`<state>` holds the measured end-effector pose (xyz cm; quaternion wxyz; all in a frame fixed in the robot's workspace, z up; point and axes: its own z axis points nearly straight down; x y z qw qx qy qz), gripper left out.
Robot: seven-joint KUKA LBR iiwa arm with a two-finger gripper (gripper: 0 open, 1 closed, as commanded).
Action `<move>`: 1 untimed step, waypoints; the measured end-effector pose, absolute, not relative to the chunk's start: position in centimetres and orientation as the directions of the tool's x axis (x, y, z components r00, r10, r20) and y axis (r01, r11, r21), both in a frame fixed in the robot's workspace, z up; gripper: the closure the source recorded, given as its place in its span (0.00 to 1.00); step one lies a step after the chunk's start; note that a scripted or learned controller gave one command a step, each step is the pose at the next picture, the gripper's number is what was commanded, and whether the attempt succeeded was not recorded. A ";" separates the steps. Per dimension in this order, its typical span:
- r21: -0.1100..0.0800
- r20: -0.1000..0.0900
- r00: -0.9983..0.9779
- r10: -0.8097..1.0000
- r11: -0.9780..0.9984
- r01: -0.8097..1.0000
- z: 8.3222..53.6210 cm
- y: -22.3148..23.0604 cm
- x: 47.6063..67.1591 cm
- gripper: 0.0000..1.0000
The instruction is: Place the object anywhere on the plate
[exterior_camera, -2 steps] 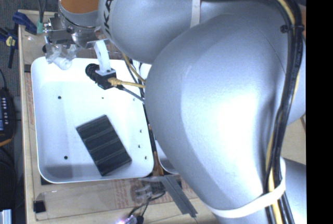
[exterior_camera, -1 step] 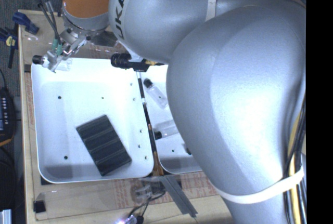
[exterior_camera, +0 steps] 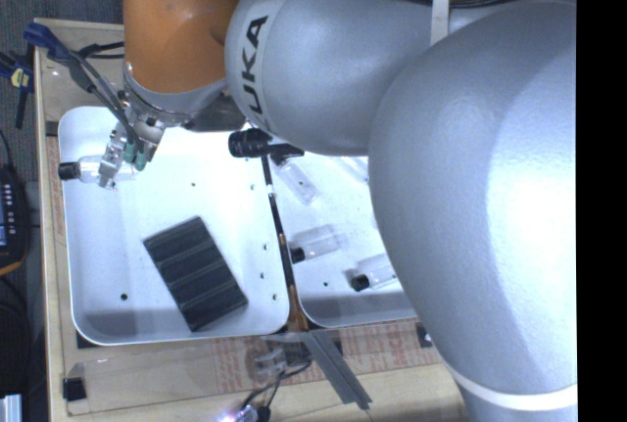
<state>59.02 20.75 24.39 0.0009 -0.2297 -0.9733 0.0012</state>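
Overhead, the grey arm point(exterior_camera: 411, 117) fills much of the frame, reaching in from the right, with its orange band point(exterior_camera: 176, 23) sitting above the wrist over the left bin point(exterior_camera: 98, 312). The gripper point(exterior_camera: 125, 156) hangs low over the upper left corner of that bin, its small metal and green parts just visible below the wrist. Whether it is open or closed cannot be told from this angle. Touching or just beside its tip lies a small clear bottle point(exterior_camera: 86, 170) with a dark cap, close to the bin's left wall; no grip on it can be confirmed. A dark ribbed plate point(exterior_camera: 194, 273) lies flat and tilted in the lower middle of the same bin, well apart from the bottle. In the right bin point(exterior_camera: 333, 317), partly hidden by the arm, lie three more clear bottles point(exterior_camera: 318, 242).
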 end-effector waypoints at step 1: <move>-0.004 0.004 -0.788 0.615 0.788 0.615 13.2 12.0 49.0 1.00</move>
